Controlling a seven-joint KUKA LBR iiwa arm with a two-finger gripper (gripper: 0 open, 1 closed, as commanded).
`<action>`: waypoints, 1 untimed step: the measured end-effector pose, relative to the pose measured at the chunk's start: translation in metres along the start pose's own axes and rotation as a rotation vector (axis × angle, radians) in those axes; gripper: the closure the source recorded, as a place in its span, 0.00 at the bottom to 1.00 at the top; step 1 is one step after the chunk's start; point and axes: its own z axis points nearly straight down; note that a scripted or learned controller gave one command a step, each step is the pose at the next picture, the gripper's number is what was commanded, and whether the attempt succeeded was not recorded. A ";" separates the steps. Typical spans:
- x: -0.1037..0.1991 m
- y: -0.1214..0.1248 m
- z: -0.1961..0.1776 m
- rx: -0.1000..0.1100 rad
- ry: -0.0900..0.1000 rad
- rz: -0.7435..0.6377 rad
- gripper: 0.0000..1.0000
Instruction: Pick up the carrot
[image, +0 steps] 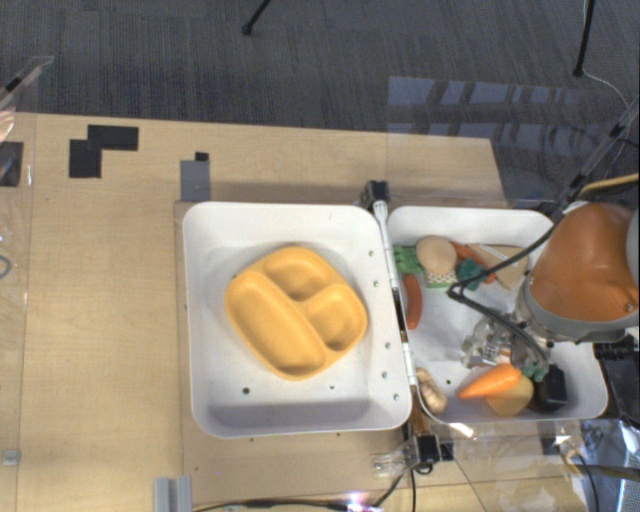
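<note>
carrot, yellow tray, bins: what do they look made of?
Carrot: looks like moulded plastic toy food; even orange, smooth, faint sheen. Could be rubber.
Yellow tray: likely plastic, matte; one uniform colour, soft rounded dividers between three compartments.
Bins: seemingly thin formed white plastic, semi-gloss; rounded corners, light glare near the rims. Painted metal can't be ruled out.

No text, label, brand, number or sign can be read anywhere here.
</note>
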 end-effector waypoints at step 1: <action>0.000 0.000 0.001 0.000 0.001 0.000 0.00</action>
